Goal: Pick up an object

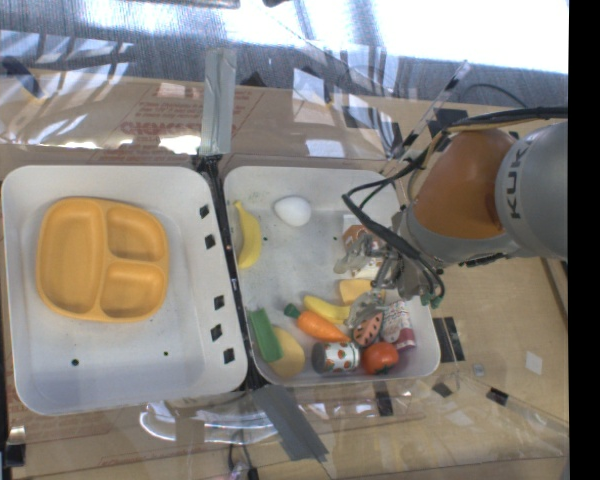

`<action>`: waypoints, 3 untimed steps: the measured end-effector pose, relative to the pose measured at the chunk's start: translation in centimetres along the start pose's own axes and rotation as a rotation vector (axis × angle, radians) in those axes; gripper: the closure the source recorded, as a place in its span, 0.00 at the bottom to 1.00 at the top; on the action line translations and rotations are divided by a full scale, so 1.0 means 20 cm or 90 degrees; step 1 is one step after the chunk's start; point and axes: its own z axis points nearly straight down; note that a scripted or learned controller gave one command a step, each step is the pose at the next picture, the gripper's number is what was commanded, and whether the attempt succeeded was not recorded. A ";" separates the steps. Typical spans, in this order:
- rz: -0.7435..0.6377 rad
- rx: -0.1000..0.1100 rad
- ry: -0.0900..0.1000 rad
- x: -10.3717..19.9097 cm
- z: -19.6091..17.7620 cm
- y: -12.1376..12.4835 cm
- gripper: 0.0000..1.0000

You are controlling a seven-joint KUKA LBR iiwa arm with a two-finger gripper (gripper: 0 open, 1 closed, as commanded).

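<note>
Many toys crowd the near right corner of my right bin [280, 183], so my pincer [388, 280] hangs low over that pile to grab one. I cannot tell its state. The egg [292, 210] sits apart, near the far edge.

Bright overexposed glare along the top; plastic sheeting reflects.
</note>
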 end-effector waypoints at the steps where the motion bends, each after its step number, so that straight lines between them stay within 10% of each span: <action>1: -0.107 0.001 -0.004 -0.07 0.15 0.19 0.00; 2: -0.101 0.002 -0.007 0.12 0.15 0.43 0.00; 3: -0.106 0.002 -0.009 0.11 0.09 0.44 1.00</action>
